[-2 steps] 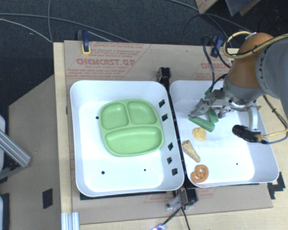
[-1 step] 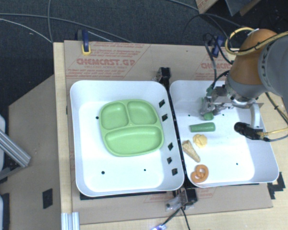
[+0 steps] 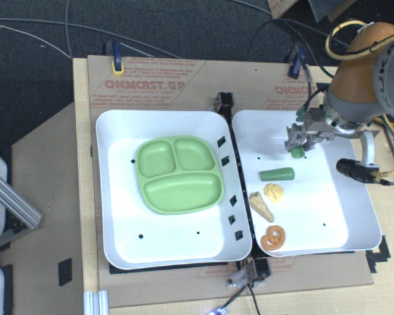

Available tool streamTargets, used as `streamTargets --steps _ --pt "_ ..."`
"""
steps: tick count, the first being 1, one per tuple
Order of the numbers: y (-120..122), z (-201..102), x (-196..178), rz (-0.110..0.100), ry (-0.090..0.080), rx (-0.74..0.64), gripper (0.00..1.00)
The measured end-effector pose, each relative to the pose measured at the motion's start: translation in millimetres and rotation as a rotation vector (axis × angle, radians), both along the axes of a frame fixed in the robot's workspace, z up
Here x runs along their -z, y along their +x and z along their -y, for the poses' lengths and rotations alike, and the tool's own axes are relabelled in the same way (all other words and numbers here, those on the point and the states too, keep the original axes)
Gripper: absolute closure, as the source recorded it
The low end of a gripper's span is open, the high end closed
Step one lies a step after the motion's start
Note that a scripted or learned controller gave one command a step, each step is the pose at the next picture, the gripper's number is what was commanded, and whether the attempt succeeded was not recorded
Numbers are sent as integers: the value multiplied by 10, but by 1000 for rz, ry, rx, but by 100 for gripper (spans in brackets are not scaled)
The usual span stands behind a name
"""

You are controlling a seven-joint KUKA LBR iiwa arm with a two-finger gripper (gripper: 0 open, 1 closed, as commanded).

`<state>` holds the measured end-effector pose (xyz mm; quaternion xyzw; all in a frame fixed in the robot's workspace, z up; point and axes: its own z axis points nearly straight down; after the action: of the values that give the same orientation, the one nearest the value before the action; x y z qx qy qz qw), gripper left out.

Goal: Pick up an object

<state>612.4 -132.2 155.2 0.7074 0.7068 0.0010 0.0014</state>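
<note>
The grey metal pincer hangs low in the right white bin, pinching a small green object — just above the green cylinder-shaped toy.

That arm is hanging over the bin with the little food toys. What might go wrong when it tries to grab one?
1. The pincer hangs near the bin's far part, beside something small and green, away from the green stick; it may come down on bare floor.
2. The yellow piece and the tan wedge lie very close together, so a grab may nudge one away.
3. The orange ring sits near the rim, leaving little room.
</note>
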Motion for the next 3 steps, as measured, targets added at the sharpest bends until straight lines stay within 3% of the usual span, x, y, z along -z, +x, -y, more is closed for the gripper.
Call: streamTargets --steps 1,2,3 --pt "-10 -78 -611 3 0 -2 100" --pt "-1 -80 -752 0 0 -2 100" --pt "-114 -600 -854 -5 3 -6 100"
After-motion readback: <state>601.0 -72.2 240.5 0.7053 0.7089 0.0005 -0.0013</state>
